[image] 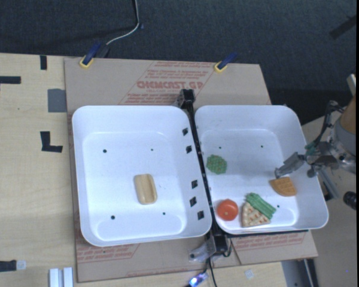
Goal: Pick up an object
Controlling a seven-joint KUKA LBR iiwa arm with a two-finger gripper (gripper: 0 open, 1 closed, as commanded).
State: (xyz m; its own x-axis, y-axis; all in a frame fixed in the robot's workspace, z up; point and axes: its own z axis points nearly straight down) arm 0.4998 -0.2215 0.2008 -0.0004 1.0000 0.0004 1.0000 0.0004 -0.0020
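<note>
**A:** Where is the gripper [287, 167] now?

**B:** Low over the right bin [287, 119], near its right wall, just above the orange piece [283, 187]. I see one grey finger pointing down-left, but I cannot tell whether the fingers are spread or pressed together. Nothing shows between them, so I'd say it holds nothing.

**A:** So the orange piece is the likely target?

**B:** My guess, yes. It lies flat on the bin floor near the right wall, apart from the rest. The green bit [260, 203] rests on the wedge [252, 215] near the front wall, the tomato [227, 209] sits just beside the wedge, and the broccoli [216, 164] is near the divider. The bread roll [145, 189] lies alone in the left bin [96, 121].

**A:** What could go wrong?

**B:** The orange piece looks low and flat. Fingers closing too high would skim over it; closing off-centre would push it sideways toward the wall. The wall is near, too, so a finger could catch on the slope before it reaches the floor.

**A:** And if it aims at the front cluster?

**B:** Those three crowd together. A finger could land on a neighbour, or nudge the tomato, which looks round enough to roll off.
</note>
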